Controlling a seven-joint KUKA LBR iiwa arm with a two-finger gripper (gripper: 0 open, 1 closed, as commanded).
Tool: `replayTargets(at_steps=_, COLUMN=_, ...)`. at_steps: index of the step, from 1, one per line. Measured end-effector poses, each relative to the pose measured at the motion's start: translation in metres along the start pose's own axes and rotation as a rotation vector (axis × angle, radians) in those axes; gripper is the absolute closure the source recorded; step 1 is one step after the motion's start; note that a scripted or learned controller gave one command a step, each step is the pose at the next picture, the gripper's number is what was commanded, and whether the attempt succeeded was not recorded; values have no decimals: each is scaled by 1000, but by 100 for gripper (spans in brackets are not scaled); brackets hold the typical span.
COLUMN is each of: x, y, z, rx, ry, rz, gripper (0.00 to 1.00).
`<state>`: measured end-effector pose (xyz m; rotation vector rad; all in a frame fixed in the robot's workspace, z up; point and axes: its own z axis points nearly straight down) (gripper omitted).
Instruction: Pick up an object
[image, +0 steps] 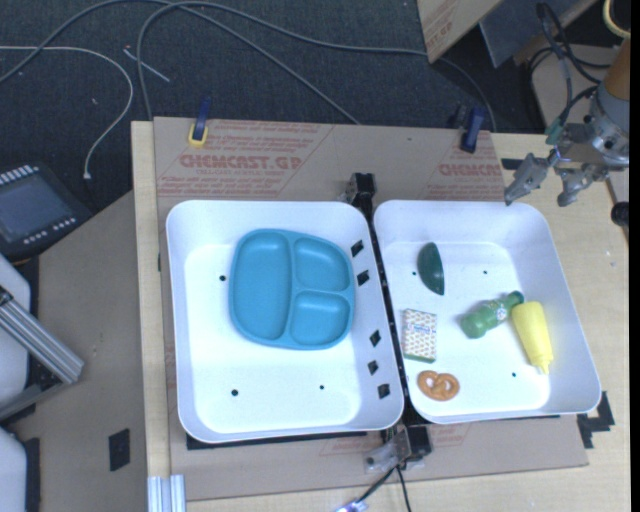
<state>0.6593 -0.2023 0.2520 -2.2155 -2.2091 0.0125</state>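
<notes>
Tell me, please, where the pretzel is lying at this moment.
The pretzel lies in the right bin, near its front edge, just below the small patterned packet.

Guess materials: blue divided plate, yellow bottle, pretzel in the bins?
Blue divided plate: likely moulded plastic, matte, uniform colour with soft rounded ridges. Yellow bottle: probably toy plastic, smooth with a slight sheen. Pretzel: looks like a plastic or rubber replica, glossy brown; too small to be sure.
</notes>
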Motion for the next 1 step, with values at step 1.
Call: replayTargets(at_steps=1, x=1, y=2, z=-10, rx=-14, ry=-3, rz=-4, gripper=0)
